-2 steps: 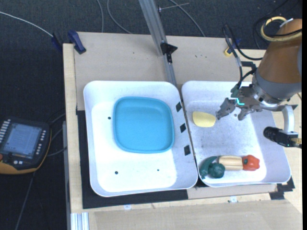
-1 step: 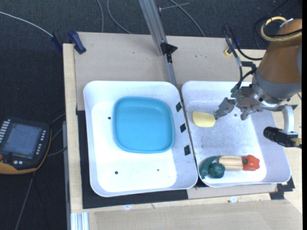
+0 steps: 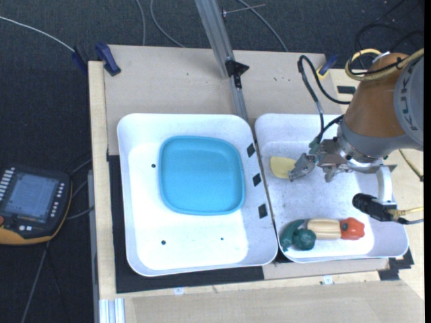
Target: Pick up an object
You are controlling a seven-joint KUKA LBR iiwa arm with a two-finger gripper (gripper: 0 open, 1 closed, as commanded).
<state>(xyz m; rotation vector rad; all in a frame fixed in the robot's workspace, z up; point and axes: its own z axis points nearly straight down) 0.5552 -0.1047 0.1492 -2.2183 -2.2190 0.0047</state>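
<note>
While the gripper [image 3: 304,169] hangs low over the right bin [image 3: 296,128], I've got the yellow piece [image 3: 282,165] just to its left, touching or nearly touching the fingertips, near the bin's left wall. Its long side runs roughly left to right, pointing at the tool. Fingers look slightly spread with nothing between them. The arm [image 3: 377,113] comes in from the right, wrist bent down and leftward. Along the near wall lie a green object [image 3: 297,237], a tan stick [image 3: 323,229] and a red piece [image 3: 351,228], well apart from the gripper.

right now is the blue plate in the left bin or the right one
In the left bin: the blue plate lies flat on its floor, apart from the arm's gripper.
</note>
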